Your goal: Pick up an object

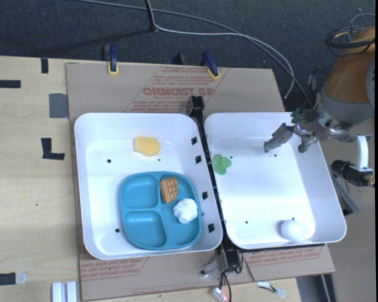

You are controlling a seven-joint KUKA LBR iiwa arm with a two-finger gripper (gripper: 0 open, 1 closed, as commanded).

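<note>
White ball [295, 229] sits nearest the camera, in the near-right corner of the right bin [315, 187], close against the rim. Left of it, across the divider, the blue divided tray [142, 222] occupies the near half of the left bin [91, 168]. Tray holds a white crumpled item [186, 211] at its right edge and a tan waffle-like piece [169, 189] in the upper compartment, the two just beside each other.

Further back: small green object [222, 164] on the floor of the right bin, tight to the left wall by the divider. Yellow lump [147, 146] lies on the far floor of the left bin, apart from the tray.

Farthest: gripper [290, 137] hangs over the far-right part of the right bin, fingers spread and holding nothing, arm coming in from the right.

Candidate targets in the right bin are the green object and the white ball; both well apart from the gripper.

Risks, as judged:
- Green object hugs the wall; a finger could land on the rim or divider and miss.
- Ball is round and cornered; likely to roll or squirt out as the fingers shut.
- Either target sits low, so a shallow descent would close on air.
</note>
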